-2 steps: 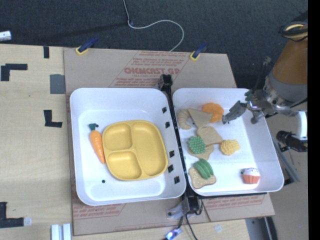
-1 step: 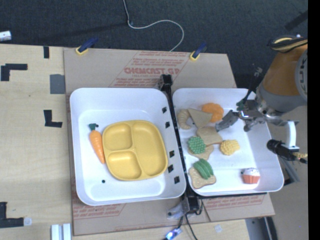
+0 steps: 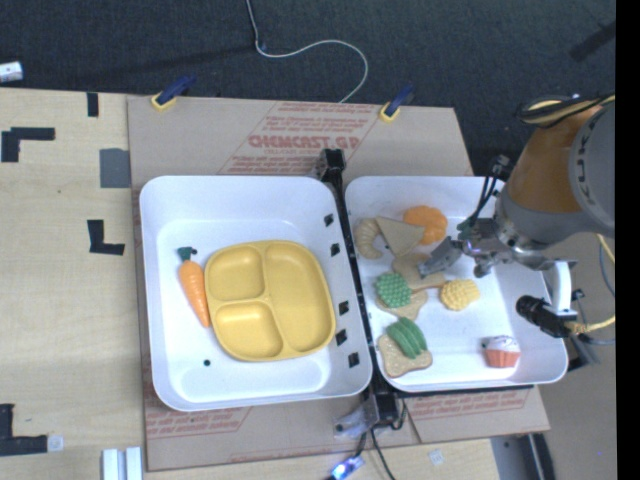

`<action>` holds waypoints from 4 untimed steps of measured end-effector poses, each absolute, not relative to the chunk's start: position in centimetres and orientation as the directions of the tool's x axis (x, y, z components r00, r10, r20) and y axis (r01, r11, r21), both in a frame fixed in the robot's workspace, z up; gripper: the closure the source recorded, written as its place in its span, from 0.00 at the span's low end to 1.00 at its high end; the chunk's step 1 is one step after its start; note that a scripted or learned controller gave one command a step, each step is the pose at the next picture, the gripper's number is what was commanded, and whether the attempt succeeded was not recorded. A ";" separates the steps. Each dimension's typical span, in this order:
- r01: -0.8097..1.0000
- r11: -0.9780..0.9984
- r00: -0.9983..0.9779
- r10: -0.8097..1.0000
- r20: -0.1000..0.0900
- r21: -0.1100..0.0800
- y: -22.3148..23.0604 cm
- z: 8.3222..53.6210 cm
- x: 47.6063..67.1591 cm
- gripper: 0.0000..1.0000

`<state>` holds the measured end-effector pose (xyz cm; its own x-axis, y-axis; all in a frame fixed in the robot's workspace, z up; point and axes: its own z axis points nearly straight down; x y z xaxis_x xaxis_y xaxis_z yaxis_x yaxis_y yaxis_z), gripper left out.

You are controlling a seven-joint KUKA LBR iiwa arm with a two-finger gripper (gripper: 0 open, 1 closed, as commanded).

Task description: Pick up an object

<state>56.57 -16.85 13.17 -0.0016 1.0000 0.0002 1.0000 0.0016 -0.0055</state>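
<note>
Two white bins sit side by side on a sheet of brown cardboard (image 3: 300, 138) laid over the bench. The left bin (image 3: 165, 208) holds a yellow divided plate (image 3: 268, 298) near its middle, and an orange toy carrot (image 3: 194, 290) lies just beside the plate at its 9 o'clock, green top pointing toward 12.

The right bin (image 3: 530, 368) holds a scatter of toy food. An orange round piece (image 3: 428, 222) lies toward the bin's 12 o'clock, touching a tan wedge (image 3: 398, 236) at its 8 o'clock. A pale cookie-like piece (image 3: 368, 238) lies near the bin's 10 o'clock edge. A green bumpy piece (image 3: 393, 290) sits left of centre, and a yellow corn piece (image 3: 460, 293) lies near the centre. At 7 o'clock a green pickle rests on a slice of toast (image 3: 405, 351). A small cupcake (image 3: 501, 351) stands at 5 o'clock, apart from the rest.

The arm (image 3: 560, 183) reaches in from 3 o'clock, and the gripper (image 3: 438, 261) hangs over the middle of the right bin, above the tan pieces and at the corn's 11 o'clock. A grey finger (image 3: 440, 259) points toward 8 o'clock. Whether the fingers are spread or closed cannot be told, and nothing shows between them.

A thin white cable (image 3: 310, 53) loops over the dark floor at 12 o'clock.
</note>
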 end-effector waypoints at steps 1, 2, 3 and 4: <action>1.000 0.001 -0.001 1.000 -0.003 0.008 -16.9 8.8 56.9 0.00; 1.000 0.001 -0.001 1.000 -0.002 0.017 -16.8 10.2 57.2 1.00; 1.000 0.001 -0.001 1.000 -0.002 0.004 -17.4 16.2 57.7 1.00; 1.000 0.002 -0.002 1.000 -0.001 0.003 -16.9 20.6 57.8 1.00</action>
<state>57.79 -16.92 20.58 -0.0018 1.0000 -0.0010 1.0000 0.0018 0.0030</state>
